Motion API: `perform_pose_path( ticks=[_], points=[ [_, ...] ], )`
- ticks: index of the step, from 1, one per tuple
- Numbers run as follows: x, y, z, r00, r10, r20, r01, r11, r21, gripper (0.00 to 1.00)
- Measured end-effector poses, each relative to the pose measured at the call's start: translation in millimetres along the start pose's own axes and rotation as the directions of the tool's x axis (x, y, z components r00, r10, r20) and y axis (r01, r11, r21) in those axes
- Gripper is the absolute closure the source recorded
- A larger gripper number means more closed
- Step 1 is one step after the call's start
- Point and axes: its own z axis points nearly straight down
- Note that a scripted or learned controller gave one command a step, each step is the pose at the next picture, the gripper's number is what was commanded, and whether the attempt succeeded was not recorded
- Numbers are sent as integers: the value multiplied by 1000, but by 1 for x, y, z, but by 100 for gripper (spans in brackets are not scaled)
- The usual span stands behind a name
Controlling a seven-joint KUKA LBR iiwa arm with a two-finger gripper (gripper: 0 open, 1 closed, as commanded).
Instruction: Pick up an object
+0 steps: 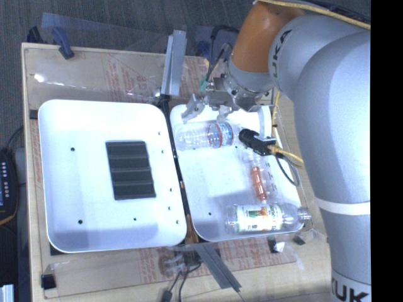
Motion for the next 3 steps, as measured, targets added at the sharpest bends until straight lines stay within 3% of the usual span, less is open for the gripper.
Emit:
perform_pose_path(
  ticks=[1,2,3],
  points=[
    [-60,8,61,998,-65,0,65,998,-2,0],
    [-86,1,93,993,-120,1,120,993,-8,0],
    [-80,9,103,1000,-7,2,7,1000,-8,0]
  ],
)
